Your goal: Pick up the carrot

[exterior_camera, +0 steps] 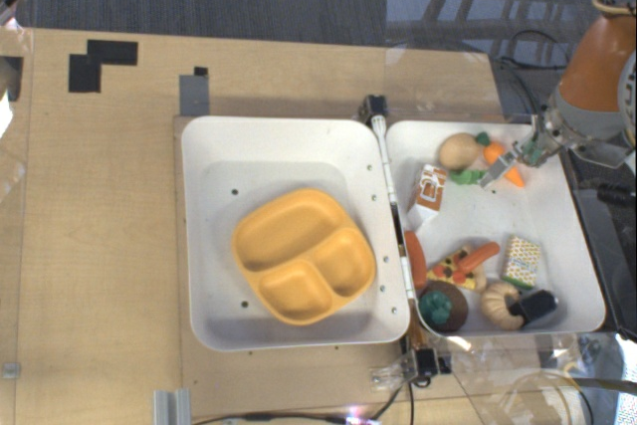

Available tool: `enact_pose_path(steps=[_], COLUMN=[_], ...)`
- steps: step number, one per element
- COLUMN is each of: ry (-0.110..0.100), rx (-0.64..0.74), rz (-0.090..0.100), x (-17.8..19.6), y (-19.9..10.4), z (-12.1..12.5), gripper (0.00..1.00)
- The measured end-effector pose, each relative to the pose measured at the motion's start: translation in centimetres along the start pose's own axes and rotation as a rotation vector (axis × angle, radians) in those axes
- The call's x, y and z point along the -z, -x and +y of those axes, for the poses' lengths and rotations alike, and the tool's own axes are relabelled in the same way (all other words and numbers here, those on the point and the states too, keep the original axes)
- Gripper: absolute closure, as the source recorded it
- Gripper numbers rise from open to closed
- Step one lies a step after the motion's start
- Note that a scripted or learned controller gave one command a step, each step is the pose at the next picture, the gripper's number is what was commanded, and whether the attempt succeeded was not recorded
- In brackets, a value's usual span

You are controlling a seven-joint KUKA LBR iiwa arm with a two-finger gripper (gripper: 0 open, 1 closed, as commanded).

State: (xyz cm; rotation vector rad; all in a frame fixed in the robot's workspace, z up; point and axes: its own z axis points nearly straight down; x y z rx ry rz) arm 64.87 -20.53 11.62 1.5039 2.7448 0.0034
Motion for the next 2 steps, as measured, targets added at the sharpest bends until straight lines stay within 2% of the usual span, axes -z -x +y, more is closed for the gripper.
enact_pose_path(steps=[1, 2], ry=[-0.016, -0.004], rx=[-0.185, -0.175], rz=[0.023, 0.008], x=[-2.3, -1.3], y=[0.9, 1.0], z=[2.0, 2.3], gripper=[0.00, 1.00])
